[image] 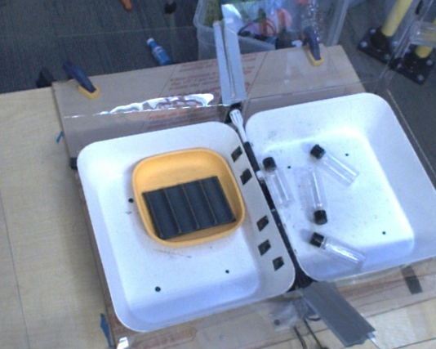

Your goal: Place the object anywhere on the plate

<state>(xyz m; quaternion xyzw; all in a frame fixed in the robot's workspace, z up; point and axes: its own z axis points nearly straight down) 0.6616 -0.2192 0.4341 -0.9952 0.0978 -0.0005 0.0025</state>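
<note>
One camera watches me from above, fixed over the surface and tilted down at a slant; it faces away from the near edge toward the cluttered floor beyond; it sits far enough back to take in both white bins whole, the left bin and the right bin side by side; the far edge appears at the top.

Yellow plate w/ dark ridged block in left bin, four clear vials in right bin
</note>
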